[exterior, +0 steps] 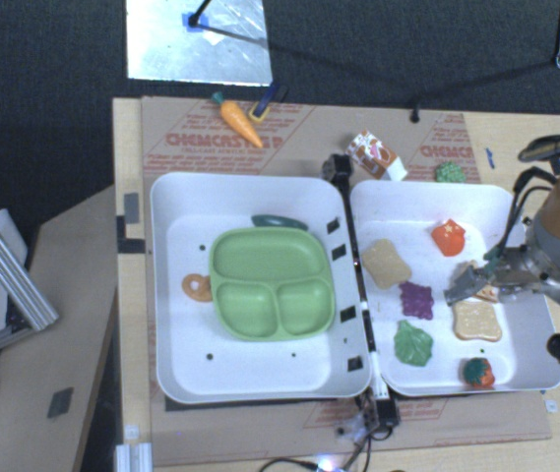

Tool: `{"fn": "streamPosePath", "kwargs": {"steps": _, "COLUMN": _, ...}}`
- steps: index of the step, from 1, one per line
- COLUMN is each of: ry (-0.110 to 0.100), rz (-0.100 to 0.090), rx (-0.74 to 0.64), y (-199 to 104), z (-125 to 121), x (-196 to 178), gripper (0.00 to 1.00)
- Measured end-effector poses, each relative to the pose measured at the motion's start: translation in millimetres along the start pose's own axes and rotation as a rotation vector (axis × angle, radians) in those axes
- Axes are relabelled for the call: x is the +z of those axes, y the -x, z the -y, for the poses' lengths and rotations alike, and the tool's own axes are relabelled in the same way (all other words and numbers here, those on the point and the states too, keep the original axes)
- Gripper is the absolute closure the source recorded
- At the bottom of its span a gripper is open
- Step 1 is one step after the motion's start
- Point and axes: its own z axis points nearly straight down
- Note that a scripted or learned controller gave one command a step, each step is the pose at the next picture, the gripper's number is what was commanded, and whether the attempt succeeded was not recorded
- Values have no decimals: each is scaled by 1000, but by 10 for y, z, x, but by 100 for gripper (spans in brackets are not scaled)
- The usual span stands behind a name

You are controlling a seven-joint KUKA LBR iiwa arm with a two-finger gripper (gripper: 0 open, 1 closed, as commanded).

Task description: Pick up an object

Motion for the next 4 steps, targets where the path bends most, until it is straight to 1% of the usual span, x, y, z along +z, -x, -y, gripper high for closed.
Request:
{"fn": "streamPosePath", "kwargs": {"steps": 1, "ry": 13, "rz": 2, "rx": -4, "y": -6, "z": -31, "x": -67, "gripper": 0}}
{"fn": "streamPosePath", "kwargs": {"steps": 2, "ry": 10, "rz": 1, "rx": -2, "y": 66, "z": -74, "x": 520, "gripper": 0}}
{"fn": "streamPosePath", "kwargs": {"steps": 3, "ry": 13, "rz": 3, "rx": -2, "y": 67, "z": -85, "x": 1036, "gripper": 0}}
{"fn": "streamPosePath", "kwargs": {"steps": 4, "ry": 18, "rz": 5, "rx": -2, "y": 78, "z": -100, "x": 898, "gripper": 100}}
